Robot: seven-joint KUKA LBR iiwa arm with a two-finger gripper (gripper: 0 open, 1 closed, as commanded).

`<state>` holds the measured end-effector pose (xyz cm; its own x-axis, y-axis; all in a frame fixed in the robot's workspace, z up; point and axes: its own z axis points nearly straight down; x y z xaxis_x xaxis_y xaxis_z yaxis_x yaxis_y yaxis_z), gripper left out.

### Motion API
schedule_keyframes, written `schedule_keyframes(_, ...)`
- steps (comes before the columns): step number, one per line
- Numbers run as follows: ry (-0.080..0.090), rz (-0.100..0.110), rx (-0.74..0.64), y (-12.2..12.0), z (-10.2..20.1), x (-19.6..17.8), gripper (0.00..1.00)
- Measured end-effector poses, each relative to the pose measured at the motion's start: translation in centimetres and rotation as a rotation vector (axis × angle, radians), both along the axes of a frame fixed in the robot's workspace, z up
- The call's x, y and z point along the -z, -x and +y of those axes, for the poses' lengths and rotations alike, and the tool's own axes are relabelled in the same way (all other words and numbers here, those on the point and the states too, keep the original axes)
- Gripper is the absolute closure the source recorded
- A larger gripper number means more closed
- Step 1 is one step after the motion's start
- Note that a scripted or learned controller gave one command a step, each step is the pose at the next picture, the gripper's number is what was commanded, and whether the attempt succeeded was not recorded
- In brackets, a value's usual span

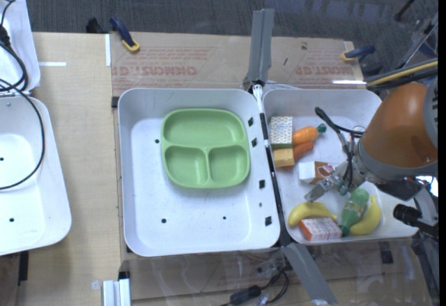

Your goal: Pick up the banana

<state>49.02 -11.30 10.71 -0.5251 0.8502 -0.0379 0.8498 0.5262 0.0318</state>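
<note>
Two yellow bananas lie in the right bin (327,97). One banana (311,211) curves near the bin's front, left of a green bottle (354,207). The other banana (370,217) lies at the front right, partly under the bottle. My gripper (333,185) hangs low over the bin just above and between them, close to the left banana's upper end. The grey arm with its orange band (404,127) comes in from the right and hides part of the bin.
In the right bin: two carrots (304,136), a yellow block (282,157), a patterned box (281,129), a white cube (307,171), a small red pack (324,171) and an orange-red carton (320,229). The left bin (139,179) holds a green divided plate (205,147).
</note>
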Motion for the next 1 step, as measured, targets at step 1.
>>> schedule_keyframes(1,-0.003,0.04,-0.316,1.02,-2.98,-1.65,0.0)
